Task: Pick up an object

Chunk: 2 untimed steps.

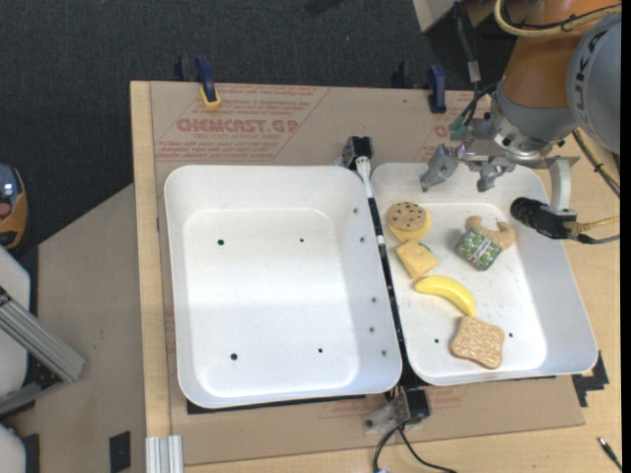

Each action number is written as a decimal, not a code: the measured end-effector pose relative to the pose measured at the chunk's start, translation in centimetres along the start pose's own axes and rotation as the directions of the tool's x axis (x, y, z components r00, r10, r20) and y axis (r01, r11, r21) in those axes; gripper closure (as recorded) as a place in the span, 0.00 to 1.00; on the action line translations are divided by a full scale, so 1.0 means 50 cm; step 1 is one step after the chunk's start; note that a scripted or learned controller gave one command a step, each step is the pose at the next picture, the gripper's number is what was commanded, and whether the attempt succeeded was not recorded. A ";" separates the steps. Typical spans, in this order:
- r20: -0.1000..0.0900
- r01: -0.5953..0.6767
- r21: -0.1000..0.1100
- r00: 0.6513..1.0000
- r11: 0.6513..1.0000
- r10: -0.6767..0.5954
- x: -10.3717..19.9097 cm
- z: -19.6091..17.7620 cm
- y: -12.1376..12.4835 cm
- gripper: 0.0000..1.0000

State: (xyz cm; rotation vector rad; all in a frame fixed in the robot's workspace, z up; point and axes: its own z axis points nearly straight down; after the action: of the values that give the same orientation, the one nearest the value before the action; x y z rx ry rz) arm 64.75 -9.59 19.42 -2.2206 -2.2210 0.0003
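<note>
Hovering with fingers spread wide and holding nothing, my hand [465, 172] sits over the right bin's [567, 308] far edge. Nearest is the round cookie [406, 220], just below and left; the banana [446, 294] lies farther down, slanting.

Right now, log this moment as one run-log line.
gripper: open, above right bin's far edge, holding nothing | right bin: cookie, cheese wedge, banana, toast, green can | pick: not yet done
</note>
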 end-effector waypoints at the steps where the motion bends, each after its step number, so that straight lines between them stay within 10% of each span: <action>1: -0.005 -0.004 -0.004 1.000 1.000 0.004 -0.047 0.220 -0.010 0.00; 2: -0.002 0.000 -0.011 1.000 1.000 0.000 -0.087 0.206 -0.025 0.00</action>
State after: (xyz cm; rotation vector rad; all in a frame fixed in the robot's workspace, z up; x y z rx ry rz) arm 63.49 -13.92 9.13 -2.2253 -2.2249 -0.0140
